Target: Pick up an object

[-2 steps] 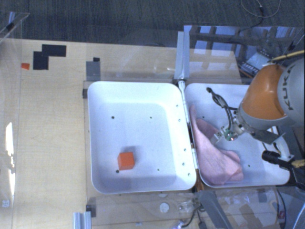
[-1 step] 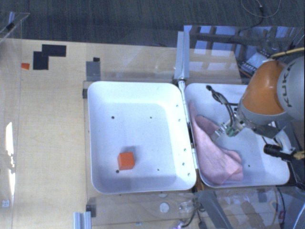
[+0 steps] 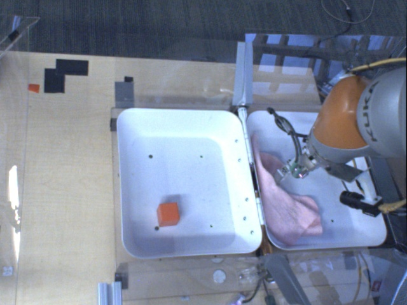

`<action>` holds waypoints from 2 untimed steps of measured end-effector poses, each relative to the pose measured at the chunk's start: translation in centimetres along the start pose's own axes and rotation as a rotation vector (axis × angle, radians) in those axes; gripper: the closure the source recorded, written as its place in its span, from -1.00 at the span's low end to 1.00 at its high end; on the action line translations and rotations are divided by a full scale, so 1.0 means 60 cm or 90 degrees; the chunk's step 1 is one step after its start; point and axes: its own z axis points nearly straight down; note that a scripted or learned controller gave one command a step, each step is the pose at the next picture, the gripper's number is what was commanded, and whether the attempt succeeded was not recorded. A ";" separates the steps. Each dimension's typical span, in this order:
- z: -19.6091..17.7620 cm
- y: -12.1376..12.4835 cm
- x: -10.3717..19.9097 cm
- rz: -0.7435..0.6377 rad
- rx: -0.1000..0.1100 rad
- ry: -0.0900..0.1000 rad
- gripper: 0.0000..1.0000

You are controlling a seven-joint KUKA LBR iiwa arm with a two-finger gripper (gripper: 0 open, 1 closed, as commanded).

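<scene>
We look down on two shallow white bins set side by side on a wooden bench. The left bin [image 3: 184,138] holds one small orange block [image 3: 168,214], lying alone on the floor of its near left part, well apart from every wall, so it would be easy to reach from above. The right bin [image 3: 375,230] holds a pink cloth [image 3: 286,202], which lies crumpled along that bin's left wall and spreads toward its near edge; we judge it soft and slack, likely to fold and trail if lifted by one corner.

The arm [image 3: 375,119] reaches in from the right, its orange band above the wrist, and it hangs over the right bin. The gripper [image 3: 296,168] sits low at the far end of the cloth, just beside or touching its upper edge. We cannot tell how the tool stands at this scale; it is too small and partly masked by the wrist and its cables. Nor can we see any fabric taken up by it, so we do not count the cloth as held.

From where the tool sits, we judge the cloth to be the thing aimed at, and the pick not yet secured. The block lies well apart from the tool, in the other bin.
</scene>
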 end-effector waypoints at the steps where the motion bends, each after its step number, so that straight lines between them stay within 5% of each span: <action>1: -0.154 0.017 0.011 0.102 -0.002 -0.001 -1.00; 2: 0.004 0.023 -0.015 0.049 -0.002 -0.001 -1.00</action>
